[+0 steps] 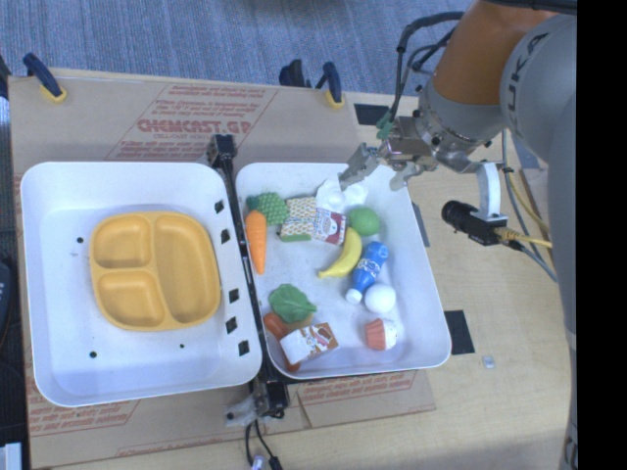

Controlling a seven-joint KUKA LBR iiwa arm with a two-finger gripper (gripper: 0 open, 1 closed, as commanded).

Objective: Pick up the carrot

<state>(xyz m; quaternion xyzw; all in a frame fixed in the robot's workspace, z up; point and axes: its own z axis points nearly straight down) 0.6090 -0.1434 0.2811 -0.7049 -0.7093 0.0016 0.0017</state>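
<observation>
The orange carrot [256, 240] with a green top lies lengthwise along the left wall of the right bin [436, 302], its tip pointing toward the front. My gripper [377, 172] hangs over the bin's back right corner, well to the right of and behind the carrot. Its fingers [355, 167] are spread open and hold nothing.
Around the carrot lie a green broccoli piece [267, 207], a snack packet [313, 221], a banana [344, 255], a lime [364, 222], a blue bottle [368, 268], a green leaf [292, 304] and a small carton [309, 343]. The left bin [44, 204] holds a yellow divided plate [155, 269].
</observation>
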